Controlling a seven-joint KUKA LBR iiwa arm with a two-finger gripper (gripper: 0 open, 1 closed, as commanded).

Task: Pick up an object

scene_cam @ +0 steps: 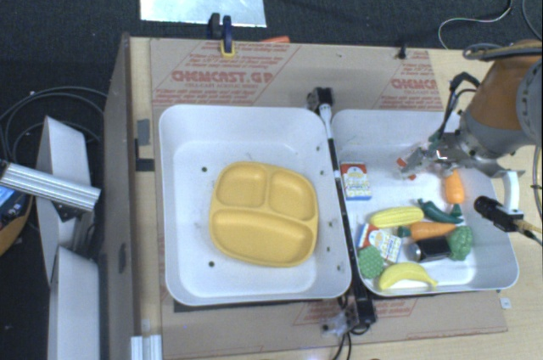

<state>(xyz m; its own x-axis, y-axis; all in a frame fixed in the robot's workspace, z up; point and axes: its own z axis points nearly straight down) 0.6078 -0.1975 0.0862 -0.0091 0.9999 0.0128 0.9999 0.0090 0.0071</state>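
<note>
The gripper (417, 160) hangs over the right white bin's (382, 129) far edge; whether its fingers are open, I cannot tell.

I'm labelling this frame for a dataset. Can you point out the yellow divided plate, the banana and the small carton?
yellow divided plate (264, 214): camera view, on the ridge between its compartments.
banana (405, 274): camera view, middle of its curved body.
small carton (355, 181): camera view, centre of its printed top face.

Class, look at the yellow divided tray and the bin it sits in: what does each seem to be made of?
Yellow divided tray: probably moulded plastic, matte, with smooth rounded compartment walls. Left bin: likely thin formed plastic, white and slightly glossy, with rounded corners and a soft sheen.
</note>
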